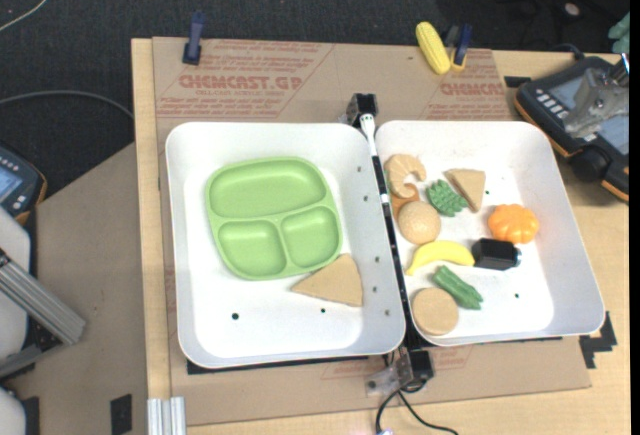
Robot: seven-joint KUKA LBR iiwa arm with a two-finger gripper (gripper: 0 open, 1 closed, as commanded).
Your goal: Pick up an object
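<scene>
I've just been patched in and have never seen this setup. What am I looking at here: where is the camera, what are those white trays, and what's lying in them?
This is one fixed camera above a bench, looking down at a slant. A program-driven robot arm reaches in from the right to pick things up.

Two shallow white bins sit side by side on a brown board. The left bin holds a green divided plate and a tan wedge at the plate's lower right corner.

The right bin holds toy food packed close together: a croissant-like piece, a tan triangle, a green leafy piece, an orange pumpkin, a round bun, a banana, a black block, a green pod and a round cookie.
</scene>
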